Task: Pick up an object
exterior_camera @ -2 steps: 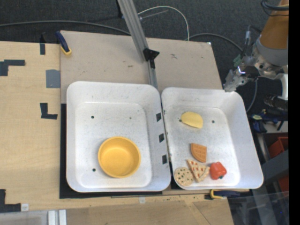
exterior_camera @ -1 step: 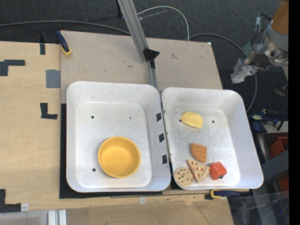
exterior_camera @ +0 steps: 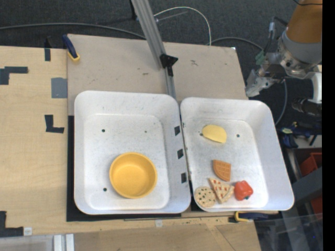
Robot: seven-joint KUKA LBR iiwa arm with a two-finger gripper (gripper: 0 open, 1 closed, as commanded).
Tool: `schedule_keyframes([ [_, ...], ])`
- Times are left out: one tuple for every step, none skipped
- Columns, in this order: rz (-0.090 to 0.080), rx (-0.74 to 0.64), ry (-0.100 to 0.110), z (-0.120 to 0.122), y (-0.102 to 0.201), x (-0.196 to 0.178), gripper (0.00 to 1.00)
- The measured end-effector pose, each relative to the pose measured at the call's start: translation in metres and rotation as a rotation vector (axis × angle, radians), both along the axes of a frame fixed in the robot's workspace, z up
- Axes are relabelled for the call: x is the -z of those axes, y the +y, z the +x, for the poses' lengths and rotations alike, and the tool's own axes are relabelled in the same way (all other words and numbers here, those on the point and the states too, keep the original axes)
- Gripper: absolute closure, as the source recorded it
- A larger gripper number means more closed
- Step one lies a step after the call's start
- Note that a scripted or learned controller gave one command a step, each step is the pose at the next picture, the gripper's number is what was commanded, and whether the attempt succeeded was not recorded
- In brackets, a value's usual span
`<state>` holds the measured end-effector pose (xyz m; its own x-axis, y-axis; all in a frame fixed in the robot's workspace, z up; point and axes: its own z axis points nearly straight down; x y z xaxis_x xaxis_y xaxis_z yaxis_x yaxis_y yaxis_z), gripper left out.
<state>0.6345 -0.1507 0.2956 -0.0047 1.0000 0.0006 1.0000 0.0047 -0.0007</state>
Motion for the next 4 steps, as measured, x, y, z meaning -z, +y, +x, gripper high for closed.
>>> schedule_keyframes([
  [0.001, -0.001, 0.001, -0.013, 0.049, 0.002, 1.0],
  [0.001, -0.002, 0.002, -0.023, 0.104, 0.009, 1.0],
  [0.0, -0.001, 0.004, -0.042, 0.157, 0.033, 1.0],
  [0.001, -0.002, 0.004, -0.061, 0.216, 0.05, 1.0],
])
